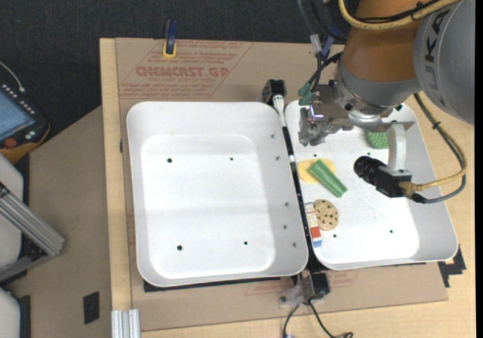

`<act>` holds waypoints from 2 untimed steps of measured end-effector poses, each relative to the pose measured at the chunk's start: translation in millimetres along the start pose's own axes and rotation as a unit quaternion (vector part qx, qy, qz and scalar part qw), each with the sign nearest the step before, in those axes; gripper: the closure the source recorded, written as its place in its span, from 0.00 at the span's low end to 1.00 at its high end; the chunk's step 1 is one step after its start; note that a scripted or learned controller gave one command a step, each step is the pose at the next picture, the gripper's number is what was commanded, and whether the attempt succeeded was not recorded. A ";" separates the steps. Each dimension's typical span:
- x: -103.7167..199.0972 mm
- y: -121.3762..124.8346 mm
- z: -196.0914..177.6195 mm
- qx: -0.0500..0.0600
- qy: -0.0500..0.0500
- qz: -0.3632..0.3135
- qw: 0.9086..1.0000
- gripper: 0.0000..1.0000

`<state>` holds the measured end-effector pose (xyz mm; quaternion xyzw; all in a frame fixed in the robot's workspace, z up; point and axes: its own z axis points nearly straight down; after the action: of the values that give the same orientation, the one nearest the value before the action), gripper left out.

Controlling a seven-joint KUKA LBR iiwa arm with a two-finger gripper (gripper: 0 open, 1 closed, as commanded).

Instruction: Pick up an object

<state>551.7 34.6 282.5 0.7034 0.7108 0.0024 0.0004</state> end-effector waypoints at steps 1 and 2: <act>-71.7 -47.1 -35.5 0.001 -0.002 0.009 1.000 1.00; -40.3 -74.0 -24.6 0.004 -0.001 0.004 1.000 1.00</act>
<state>478.0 -6.5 306.7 0.7062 0.7080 -0.0010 -0.0020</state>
